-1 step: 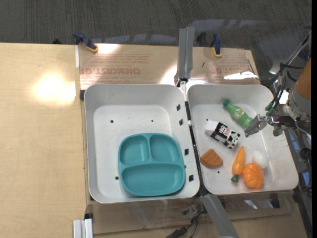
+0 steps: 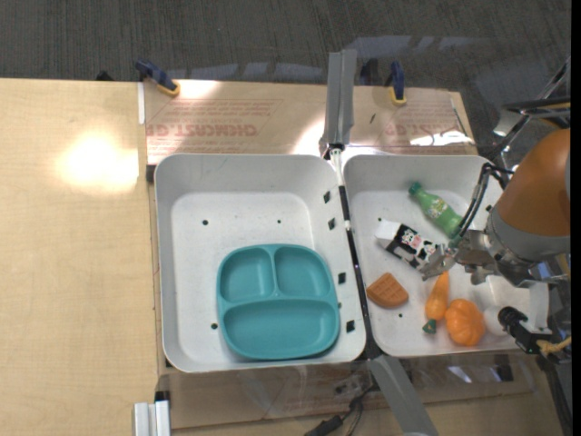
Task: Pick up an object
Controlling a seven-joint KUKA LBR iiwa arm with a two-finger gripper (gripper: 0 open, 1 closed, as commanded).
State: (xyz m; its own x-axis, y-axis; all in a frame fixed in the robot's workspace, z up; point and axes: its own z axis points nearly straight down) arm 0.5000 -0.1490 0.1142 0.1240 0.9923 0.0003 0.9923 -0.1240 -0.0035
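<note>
Grey carpet behind bench w/ two white bins. Gripper (image 2: 442,263) hangs in right bin (image 2: 381,175), right over carrot (image 2: 438,298); fingers' spread can't be told. Pumpkin (image 2: 464,322) just beside carrot, green bottle (image 2: 435,206) further up. Teal tray (image 2: 277,301) in left bin (image 2: 182,243).

Dark carpet (image 2: 227,16), wooden bench (image 2: 64,243)
</note>
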